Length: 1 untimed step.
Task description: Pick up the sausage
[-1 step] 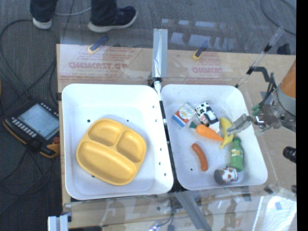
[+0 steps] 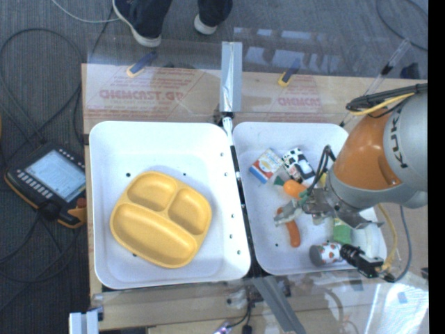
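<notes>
While two bins (image 2: pixel 167 134) sit abreast, one sausage (image 2: pixel 294 234) lies rightward.

two white bins (image 2: pixel 104 145), one yellow tray (image 2: pixel 161 218), one sausage (image 2: pixel 294 235)

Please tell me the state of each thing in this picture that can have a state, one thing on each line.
claw: low in the right bin, right above the sausage
sausage: lying flat on the right bin's floor
yellow tray: right side up in the left bin, compartments bare
small carton: lying on its side
can: lying on its side
handheld controller: screen lit
</notes>
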Each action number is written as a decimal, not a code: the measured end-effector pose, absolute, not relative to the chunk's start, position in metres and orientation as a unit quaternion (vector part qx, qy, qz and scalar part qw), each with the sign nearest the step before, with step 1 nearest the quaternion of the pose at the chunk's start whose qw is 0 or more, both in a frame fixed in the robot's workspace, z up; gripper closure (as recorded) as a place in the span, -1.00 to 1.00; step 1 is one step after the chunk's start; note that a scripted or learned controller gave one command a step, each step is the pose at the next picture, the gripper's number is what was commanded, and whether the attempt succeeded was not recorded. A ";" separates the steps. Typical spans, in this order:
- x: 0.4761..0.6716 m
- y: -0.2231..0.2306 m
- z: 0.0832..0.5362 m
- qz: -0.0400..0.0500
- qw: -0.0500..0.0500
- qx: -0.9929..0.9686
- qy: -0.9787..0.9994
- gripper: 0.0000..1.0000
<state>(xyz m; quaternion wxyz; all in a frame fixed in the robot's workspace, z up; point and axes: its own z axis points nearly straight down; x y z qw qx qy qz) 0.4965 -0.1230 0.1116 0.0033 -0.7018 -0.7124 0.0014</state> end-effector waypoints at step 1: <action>0.496 -0.126 0.089 -0.002 -0.002 -0.684 -0.729 -1.00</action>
